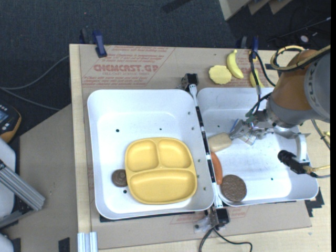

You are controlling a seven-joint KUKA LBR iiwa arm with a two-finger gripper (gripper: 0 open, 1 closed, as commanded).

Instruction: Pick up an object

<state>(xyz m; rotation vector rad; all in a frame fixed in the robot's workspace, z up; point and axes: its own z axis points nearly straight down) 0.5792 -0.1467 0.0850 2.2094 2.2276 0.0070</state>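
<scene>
Dark carpet surrounds a brown board bench [131,67] carrying two shallow white bins, the left bin [100,140] and the right bin [273,188], side by side. Nearest the action is the pale beige wedge-shaped block [219,142], lying in the right bin at about nine o'clock, against the left wall. It looks light and stiff, probably foam or plastic, smooth enough to slip, so I'd judge a pinch across its narrow sides the safest hold. Just beside it, toward three o'clock, hovers the metal two-finger gripper [245,133], low over the bin floor; its tips sit close to the block but nothing lies between them, and whether they are parted or closed I cannot tell from up here. Moving outward: one orange carrot-like stick [217,167] at six o'clock of the block, along the same wall, and one brown round disc [233,188] below that. In the left bin, one yellow three-compartment plastic plate [160,169] and one small brown disc [119,178] touching its nine o'clock edge. Beyond the bins, at twelve o'clock, one yellow toy banana [234,65] and one yellow lumpy piece [220,74] rest on the board.
</scene>
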